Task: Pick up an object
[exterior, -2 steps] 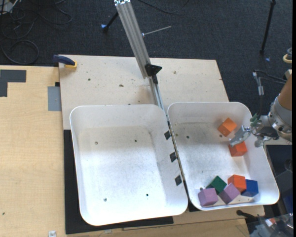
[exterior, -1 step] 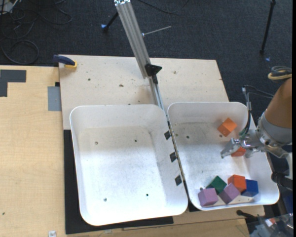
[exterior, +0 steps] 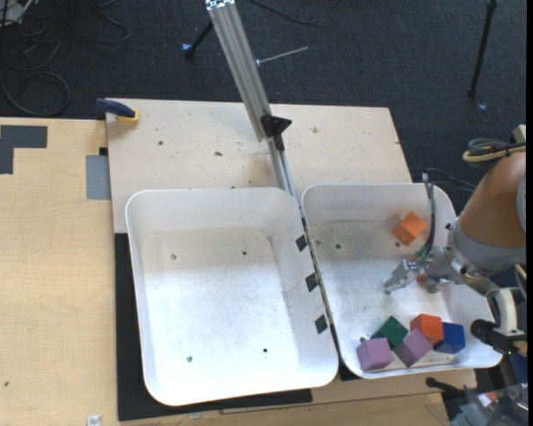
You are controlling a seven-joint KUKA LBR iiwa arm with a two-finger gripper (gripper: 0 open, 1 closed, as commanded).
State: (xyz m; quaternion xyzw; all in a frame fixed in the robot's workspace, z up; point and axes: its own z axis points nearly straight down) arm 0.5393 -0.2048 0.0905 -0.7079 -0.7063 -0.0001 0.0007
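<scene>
Because the loose blocks lie crowded in the near corner of the right bin (exterior: pixel 355 204), a descent there risks nudging a neighbour aside or clipping the bin wall and coming up with nothing. The arm (exterior: pixel 497 211) leans in from the right over that bin's edge, wrist low. The claw (exterior: pixel 407 275) hangs above bare bin floor, between the lone orange block (exterior: pixel 409 228) and the cluster; whether it is open or closed I cannot tell, and nothing visibly sits in it. The cluster holds a green block (exterior: pixel 393 330), purple block (exterior: pixel 374 354), mauve block (exterior: pixel 415 347), red-orange block (exterior: pixel 428 327) and blue block (exterior: pixel 452 336), mostly touching.
</scene>
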